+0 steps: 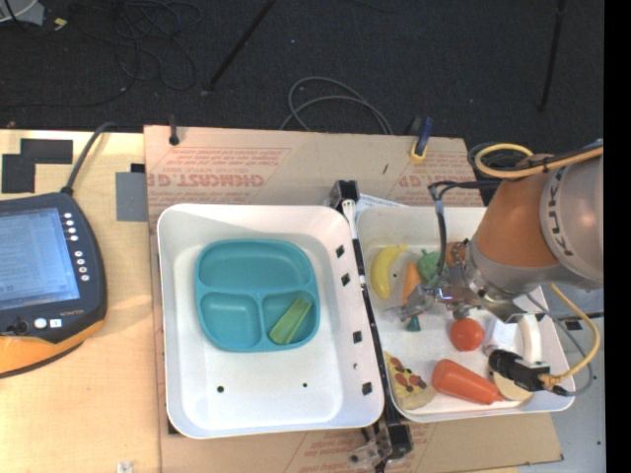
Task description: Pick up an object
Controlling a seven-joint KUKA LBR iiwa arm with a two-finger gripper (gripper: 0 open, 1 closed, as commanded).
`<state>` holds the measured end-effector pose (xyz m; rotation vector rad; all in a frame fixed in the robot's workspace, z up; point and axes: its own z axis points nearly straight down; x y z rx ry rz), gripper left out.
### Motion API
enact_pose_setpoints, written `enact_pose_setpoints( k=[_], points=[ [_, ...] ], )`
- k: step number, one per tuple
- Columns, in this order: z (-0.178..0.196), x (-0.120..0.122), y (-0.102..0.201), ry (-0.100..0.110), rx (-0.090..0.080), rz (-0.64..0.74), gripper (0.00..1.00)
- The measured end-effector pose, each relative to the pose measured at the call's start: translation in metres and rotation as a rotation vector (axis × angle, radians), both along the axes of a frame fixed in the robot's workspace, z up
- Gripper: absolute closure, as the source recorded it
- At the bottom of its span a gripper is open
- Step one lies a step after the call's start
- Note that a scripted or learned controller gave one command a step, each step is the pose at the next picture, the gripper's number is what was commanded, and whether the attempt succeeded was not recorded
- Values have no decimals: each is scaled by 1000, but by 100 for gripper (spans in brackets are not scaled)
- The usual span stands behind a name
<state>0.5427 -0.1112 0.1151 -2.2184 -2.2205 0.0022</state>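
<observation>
The gripper (426, 302) dips into the right bin (552, 407), banana (385, 270) at its ten o'clock. Claw state: cannot tell. It looks poised to grab.

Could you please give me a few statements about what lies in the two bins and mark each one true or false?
1. A teal divided plate lies in the left bin. True.
2. A green piece lies in one compartment of that plate. True.
3. The banana lies in the left bin. False: it lies in the right bin, near its upper left part.
4. The gripper is over the right bin. True.
5. The tomato sits on the teal plate. False: it is in the right bin, above the carrot.
6. The pizza slice lies at the far edge of the right bin. False: it lies near the bin's front left corner.
</observation>
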Motion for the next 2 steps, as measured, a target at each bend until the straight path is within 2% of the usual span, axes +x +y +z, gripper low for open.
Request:
enact_pose_setpoints(
  k=[1,2],
  points=[
    [-29,-24,30,1,-1,-1,0],
    [-28,-5,24,-1,-1,0,0]
  ],
)
